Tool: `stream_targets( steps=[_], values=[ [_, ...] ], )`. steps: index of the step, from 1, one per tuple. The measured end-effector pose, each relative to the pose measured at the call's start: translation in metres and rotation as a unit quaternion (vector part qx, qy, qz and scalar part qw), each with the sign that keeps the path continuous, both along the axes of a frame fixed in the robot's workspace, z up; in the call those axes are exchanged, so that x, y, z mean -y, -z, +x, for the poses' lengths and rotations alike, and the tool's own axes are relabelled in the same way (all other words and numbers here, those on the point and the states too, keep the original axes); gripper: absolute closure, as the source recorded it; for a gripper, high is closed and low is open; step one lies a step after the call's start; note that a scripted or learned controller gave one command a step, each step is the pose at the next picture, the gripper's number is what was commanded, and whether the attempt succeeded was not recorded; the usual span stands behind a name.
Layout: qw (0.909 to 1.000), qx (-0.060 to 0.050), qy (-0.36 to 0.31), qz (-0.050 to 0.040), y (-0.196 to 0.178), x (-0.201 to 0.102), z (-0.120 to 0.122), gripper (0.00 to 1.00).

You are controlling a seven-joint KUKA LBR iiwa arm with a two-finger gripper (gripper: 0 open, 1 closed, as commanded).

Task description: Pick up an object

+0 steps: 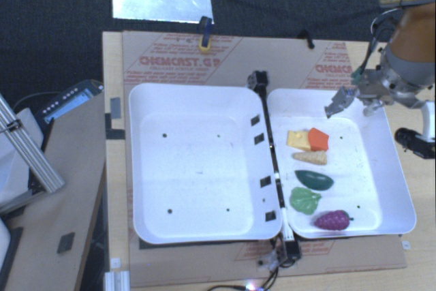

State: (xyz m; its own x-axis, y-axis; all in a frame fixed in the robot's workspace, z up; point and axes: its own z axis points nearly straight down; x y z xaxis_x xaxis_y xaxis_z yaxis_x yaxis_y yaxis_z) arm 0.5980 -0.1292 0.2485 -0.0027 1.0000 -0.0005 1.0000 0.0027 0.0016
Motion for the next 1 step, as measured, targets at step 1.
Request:
stream_targets(
  steps=[1],
  values=[
    [1.0000,-0.006,-0.001,0.0021,0.1086,-0.0407,-0.0400,0.00]
  ],
)
